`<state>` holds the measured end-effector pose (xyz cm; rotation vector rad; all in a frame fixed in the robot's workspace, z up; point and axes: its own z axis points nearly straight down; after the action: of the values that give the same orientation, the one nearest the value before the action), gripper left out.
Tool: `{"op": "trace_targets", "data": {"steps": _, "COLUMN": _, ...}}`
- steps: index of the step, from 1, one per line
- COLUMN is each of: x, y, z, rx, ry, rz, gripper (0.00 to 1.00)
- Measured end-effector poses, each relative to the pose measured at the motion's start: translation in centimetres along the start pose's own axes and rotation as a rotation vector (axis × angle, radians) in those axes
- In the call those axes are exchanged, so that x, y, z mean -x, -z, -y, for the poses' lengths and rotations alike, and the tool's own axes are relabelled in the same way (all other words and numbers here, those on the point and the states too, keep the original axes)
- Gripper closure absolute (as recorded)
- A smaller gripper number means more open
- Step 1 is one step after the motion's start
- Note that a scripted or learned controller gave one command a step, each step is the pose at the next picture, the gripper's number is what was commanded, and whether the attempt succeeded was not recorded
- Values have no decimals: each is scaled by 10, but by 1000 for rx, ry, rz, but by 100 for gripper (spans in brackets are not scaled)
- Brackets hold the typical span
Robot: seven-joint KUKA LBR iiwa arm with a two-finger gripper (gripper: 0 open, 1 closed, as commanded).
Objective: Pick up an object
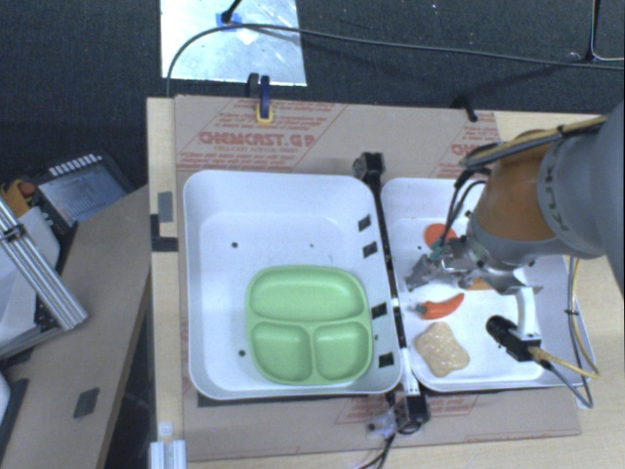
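Right bin [410, 203]: orange piece [441, 306] just below tool [422, 272].

Bins [210, 262]: white plastic, smooth, slight sheen. Tray [308, 322]: pale green plastic, smooth, satin, soft highlights on the rims. Board [322, 135] under the bins: brown cardboard, matt, red print. Bench [98, 291]: tan, flat, matt, looks like wood or laminate. Floor [78, 57]: dark carpet, rough weave. Plate [234, 22] at top: bare metal sheet, brushed and glary. Arm [586, 189]: grey shell, smooth, semi-gloss; orange band [513, 203] glossier. Gripper [430, 267]: dull grey metal. Carrot-like piece [442, 306]: orange, smooth plastic, shiny. Beige lump [441, 348]: pebbly, matt surface. Extrusion [39, 272] at left: silvery aluminium, ribbed.
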<state>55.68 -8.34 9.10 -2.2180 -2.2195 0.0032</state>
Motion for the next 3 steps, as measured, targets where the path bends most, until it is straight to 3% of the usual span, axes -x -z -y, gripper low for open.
{"op": "trace_targets", "data": {"steps": 1, "x": 1, "y": 14, "z": -2, "rx": 7, "ry": 1, "rz": 2, "gripper": 100}}
{"op": "trace_targets", "data": {"steps": 3, "x": -3, "y": 117, "z": 5, "rx": 11, "ry": 4, "rz": 2, "gripper": 100}}
